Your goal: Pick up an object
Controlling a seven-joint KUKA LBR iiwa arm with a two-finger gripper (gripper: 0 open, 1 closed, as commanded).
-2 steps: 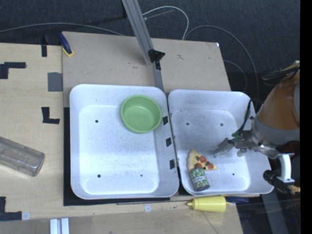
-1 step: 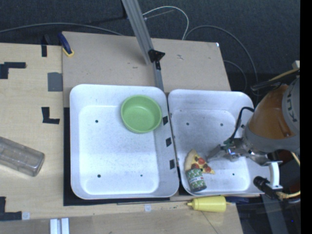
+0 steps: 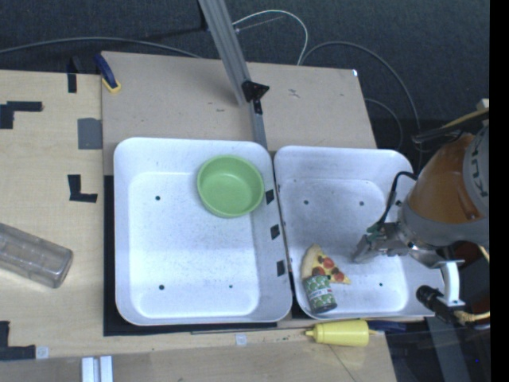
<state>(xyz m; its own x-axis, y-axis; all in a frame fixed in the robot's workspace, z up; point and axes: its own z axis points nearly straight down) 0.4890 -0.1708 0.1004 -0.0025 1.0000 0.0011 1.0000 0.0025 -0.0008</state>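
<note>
Yellow bottle [image 3: 340, 333]: we see it lying on its side on the bench, just outside the near rim of the right bin, below and to the left of the pincer.

Pincer [image 3: 367, 249]: we see it low inside the right bin [image 3: 374, 164], over the bin floor, to the right of the pizza slice. We cannot tell how far its fingers are parted (they are small and dark against the speckled floor), and we see nothing between them.

Arm [image 3: 449, 189]: grey, with its orange band above the wrist, it reaches in from the right over the bin's right rim.

Pizza slice [image 3: 320, 263]: a toy wedge, yellow with red spots, lying on the right bin's floor just left of the pincer, apart from it.

Green can [image 3: 320, 291]: small, lying tilted below the pizza slice and touching it, to the lower left of the pincer.

Left bin [image 3: 131, 237]: it sits well to the left of the pincer, edge to edge with the right bin.

Green bowl [image 3: 231, 185]: upright in the left bin's far right corner, up and to the left of the pincer.

Bench [image 3: 183, 94]: pale wood board under both bins, with black tape marks far to the left.

Clear plastic container [image 3: 32, 255]: lying on the bench well beyond the left bin.

Floor [image 3: 382, 22]: dark carpet behind the bench, with thin cables looping across it.
</note>
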